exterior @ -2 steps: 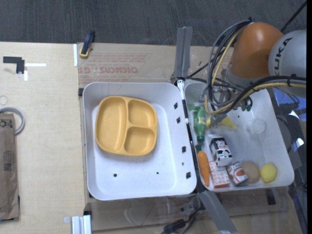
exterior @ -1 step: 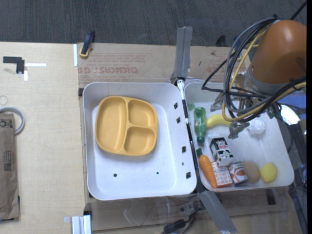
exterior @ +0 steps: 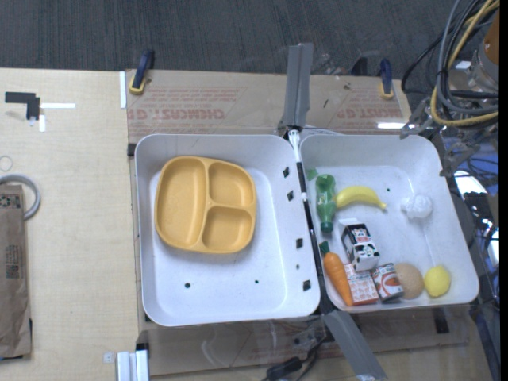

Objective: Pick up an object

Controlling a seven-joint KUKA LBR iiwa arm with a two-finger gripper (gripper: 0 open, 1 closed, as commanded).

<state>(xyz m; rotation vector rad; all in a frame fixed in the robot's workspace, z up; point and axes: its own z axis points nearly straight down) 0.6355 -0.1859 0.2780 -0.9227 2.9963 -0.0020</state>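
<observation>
Two bins | left: yellow plate (exterior: 205,205) | right: banana (exterior: 359,197), carrot (exterior: 338,279), lemon (exterior: 437,281)

Two shallow white bins side by side on brown cardboard (exterior: 238,101) printed with red lettering. Left bin (exterior: 159,292) carries a yellow divided plate (exterior: 205,205), three compartments, lying flat toward its upper left. Grey divider bar (exterior: 298,86) runs down between the bins. Blue clamps (exterior: 143,68) hold the cardboard's top edge at left and right. Pale wooden bench (exterior: 71,213) to the left, with a brown paper bag (exterior: 13,268) at its edge. Bundled cables (exterior: 460,46), black and yellow, at upper right.
</observation>
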